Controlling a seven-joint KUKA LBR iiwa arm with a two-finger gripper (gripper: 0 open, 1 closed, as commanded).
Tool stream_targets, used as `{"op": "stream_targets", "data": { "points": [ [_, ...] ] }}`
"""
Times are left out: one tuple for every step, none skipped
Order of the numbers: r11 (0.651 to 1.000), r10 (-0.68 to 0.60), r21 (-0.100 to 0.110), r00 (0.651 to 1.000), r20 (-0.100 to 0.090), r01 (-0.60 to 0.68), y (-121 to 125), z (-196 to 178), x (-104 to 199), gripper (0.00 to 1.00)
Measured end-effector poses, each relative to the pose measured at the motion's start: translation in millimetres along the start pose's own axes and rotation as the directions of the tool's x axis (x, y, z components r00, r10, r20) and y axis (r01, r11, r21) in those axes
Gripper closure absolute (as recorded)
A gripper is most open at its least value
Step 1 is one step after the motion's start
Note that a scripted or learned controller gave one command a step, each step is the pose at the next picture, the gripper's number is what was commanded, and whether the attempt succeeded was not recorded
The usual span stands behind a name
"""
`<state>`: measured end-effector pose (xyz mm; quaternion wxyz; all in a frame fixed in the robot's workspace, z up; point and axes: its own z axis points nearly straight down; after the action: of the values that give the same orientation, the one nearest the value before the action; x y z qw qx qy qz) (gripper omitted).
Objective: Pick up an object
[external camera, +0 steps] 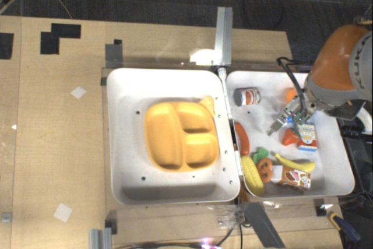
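Bench (pixel 58 143): pale wood surface, with black squares near its far left corner and small grey patches on its left part.

Left bin (pixel 125 125): shallow, white, with rounded corners. Holds one item.
- Yellow tray (pixel 180 136): divided into compartments, one long section on the left and two smaller ones on the right. Lies flat near the bin's middle, its right edge close to the wall shared with the other bin.

Metal post (pixel 224 35): upright strip standing at the far end of the seam between the two bins.

Right bin (pixel 338 154): shallow, white, touching the left bin along one side. Holds several small items.
- Can (pixel 247 96): lying on its side near the far left corner, apart from the rest.
- Red sausage (pixel 242 138): lying lengthwise along the left wall.
- Corn cob (pixel 251 174): yellow, at the near left corner, just beside the sausage's near end.
- Green and orange toy (pixel 263 164): small, touching the corn cob's right side.
- Carton (pixel 291 176): flat on the near side.
- Banana (pixel 294 162): resting across the carton's far edge.
- Red and white packet (pixel 301 137): mid-bin, just beyond the banana.
- Orange item (pixel 289 94): small, at the far side, partly hidden by the arm.

Gripper (pixel 278 124): reaching in from the right, low over the middle of the right bin, just left of the packet. Nothing visible between the fingers; whether they are spread or closed cannot be told.
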<state>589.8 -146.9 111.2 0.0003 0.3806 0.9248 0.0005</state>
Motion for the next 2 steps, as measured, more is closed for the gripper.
{"op": "stream_targets", "data": {
  "points": [
    [1.0,0.02,-0.002,1.0,0.004,-0.02,5,9,25,0.0],
    [0.999,-0.046,-0.006,0.999,0.01,0.046,56,23,-28,0.0]
  ]
}}
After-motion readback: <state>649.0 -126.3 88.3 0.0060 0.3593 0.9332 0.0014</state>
